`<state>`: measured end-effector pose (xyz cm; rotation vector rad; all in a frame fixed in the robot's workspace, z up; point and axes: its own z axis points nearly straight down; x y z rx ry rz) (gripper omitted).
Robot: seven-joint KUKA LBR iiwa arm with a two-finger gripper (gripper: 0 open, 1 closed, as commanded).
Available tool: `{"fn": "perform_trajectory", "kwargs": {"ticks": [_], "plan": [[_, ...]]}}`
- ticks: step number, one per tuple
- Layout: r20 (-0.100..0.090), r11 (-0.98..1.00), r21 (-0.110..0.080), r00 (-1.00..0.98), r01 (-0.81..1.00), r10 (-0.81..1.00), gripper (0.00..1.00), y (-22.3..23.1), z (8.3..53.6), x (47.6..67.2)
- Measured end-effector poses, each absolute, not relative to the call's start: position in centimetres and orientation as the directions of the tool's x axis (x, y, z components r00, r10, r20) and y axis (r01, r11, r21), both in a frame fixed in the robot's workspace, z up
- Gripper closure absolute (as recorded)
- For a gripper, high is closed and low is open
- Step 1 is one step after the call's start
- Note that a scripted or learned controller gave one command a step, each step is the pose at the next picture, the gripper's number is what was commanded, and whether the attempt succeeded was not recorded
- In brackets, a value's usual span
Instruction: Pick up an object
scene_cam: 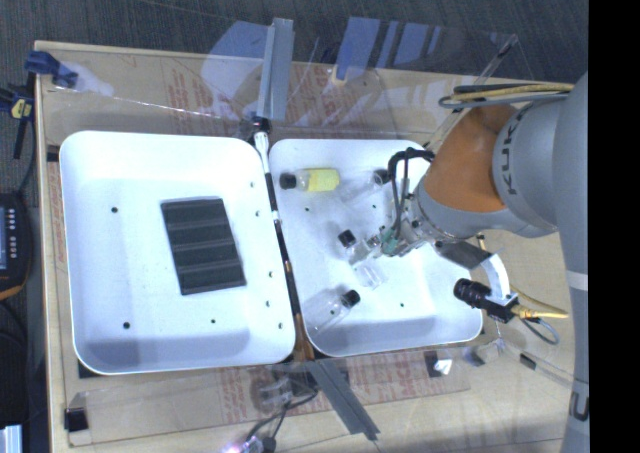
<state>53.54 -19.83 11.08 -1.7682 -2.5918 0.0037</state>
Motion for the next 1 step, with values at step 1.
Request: {"fn": "perform_trajectory", "kwargs": {"ticks": [1], "plan": [[0.0, 0.373, -0.001, -0.373, 0.928, 0.928, 1.0, -19.01, 15.73, 60.91]]}}
